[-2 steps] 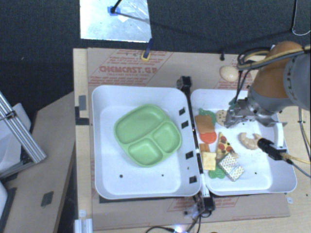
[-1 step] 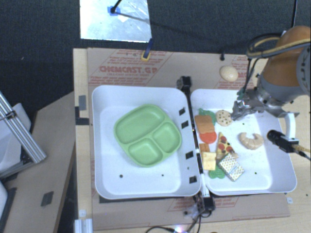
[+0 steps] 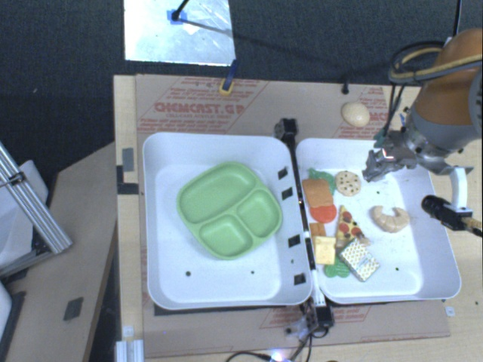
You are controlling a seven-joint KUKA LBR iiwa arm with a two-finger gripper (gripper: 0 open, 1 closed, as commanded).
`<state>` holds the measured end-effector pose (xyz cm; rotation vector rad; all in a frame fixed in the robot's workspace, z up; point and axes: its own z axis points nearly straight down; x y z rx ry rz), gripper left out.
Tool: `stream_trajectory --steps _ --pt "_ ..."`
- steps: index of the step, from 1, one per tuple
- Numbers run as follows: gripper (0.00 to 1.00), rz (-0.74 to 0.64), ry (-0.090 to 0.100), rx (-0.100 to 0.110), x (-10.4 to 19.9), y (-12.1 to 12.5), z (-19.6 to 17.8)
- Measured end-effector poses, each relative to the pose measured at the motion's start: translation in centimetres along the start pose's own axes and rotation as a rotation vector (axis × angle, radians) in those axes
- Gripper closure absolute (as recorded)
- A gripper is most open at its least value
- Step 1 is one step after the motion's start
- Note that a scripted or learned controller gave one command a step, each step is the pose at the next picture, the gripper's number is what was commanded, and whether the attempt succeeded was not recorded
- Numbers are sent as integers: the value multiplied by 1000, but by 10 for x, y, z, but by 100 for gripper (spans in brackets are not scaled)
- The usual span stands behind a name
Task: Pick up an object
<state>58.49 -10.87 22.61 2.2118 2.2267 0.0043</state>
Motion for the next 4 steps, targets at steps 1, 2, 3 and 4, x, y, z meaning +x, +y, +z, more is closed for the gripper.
stream_trajectory --steps 1,2,3,4 --pt "100 -4 3 3 56 -10 -7" --pt "100 -1 1 4 73 -1 11" --pt "100 1 0 1 68 0 -8" --pt "100 4 0 3 67 -4 -8"
